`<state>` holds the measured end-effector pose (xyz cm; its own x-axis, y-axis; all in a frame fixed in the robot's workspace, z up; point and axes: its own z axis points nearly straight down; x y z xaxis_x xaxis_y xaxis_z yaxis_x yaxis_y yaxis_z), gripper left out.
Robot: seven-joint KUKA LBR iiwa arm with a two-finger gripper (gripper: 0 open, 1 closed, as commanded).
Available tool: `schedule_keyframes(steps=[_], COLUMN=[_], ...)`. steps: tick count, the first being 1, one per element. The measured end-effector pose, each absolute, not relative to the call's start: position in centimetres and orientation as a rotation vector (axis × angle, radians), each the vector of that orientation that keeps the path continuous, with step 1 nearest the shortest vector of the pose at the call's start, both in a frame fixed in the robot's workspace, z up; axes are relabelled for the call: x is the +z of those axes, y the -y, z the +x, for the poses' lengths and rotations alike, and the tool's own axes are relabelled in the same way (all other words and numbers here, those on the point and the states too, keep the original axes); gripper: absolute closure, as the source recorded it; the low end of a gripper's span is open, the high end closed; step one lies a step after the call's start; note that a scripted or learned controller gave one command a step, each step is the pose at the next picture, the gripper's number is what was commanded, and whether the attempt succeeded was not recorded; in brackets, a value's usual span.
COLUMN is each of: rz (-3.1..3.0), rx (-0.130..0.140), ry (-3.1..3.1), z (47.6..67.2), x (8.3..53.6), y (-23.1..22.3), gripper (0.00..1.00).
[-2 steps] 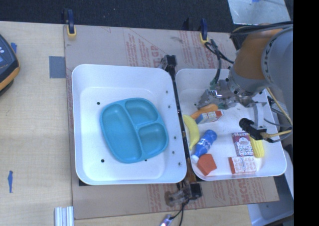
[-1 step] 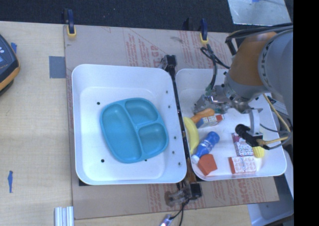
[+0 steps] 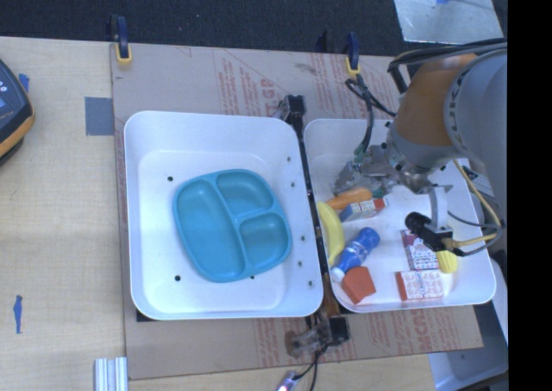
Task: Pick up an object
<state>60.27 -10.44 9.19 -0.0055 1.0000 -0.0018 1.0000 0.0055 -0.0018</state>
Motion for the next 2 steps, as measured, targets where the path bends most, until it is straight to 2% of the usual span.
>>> schedule_keyframes(steps=[1, 2], rz=[-2.215, -2.215], rx=[0.002, 0.006], ry=[2.226, 2.225], z=[65.3, 59.6], x=[9.2, 9.2], y=[12.7, 9.8], gripper=[0.00, 0.00])
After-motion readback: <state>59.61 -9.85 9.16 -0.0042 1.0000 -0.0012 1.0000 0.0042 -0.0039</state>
